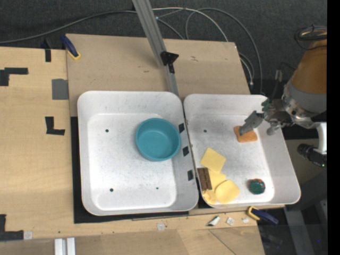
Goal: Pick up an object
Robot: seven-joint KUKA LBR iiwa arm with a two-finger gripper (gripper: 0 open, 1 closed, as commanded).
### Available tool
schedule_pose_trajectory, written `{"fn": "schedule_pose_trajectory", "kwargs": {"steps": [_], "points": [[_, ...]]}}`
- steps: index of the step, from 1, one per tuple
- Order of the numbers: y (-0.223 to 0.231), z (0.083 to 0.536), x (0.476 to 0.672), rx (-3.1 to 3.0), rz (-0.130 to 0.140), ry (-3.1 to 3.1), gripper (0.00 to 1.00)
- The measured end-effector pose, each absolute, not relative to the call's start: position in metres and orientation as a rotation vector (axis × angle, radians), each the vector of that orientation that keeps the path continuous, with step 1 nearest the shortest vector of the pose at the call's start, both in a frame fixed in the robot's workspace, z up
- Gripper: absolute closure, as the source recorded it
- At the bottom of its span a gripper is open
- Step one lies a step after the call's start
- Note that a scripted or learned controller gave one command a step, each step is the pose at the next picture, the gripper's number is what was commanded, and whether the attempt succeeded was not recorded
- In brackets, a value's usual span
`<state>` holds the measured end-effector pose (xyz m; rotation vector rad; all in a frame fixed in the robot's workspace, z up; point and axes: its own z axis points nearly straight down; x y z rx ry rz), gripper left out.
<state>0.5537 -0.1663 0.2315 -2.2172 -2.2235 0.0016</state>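
Note:
My gripper (259,128) hangs over the upper right part of the right bin (276,158), open, with nothing between its fingers. Its left finger (249,124) points down at a small orange block (247,137) and partly covers that block's top edge. Lower in the same bin lie a yellow square piece (213,159), a yellow rounded piece (227,191), a brown block (205,178) and a small green ball (257,186). A teal bowl (156,138) stands upright in the left bin (101,142).
The two bins meet at a raised rim (184,142). A grey pole (154,31) slants across the back of the bench. Cables (223,20) run behind the bins. Small clamps sit at the bench's front edge (260,214).

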Motion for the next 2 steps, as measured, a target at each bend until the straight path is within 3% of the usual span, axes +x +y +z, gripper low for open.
{"fn": "schedule_pose_trajectory", "kwargs": {"steps": [1, 2], "points": [[-0.166, 0.232, 0.554, -2.218, 0.001, -2.223, 0.00], [-0.165, 0.186, 0.547, -2.217, 0.006, -2.220, 0.00]]}}
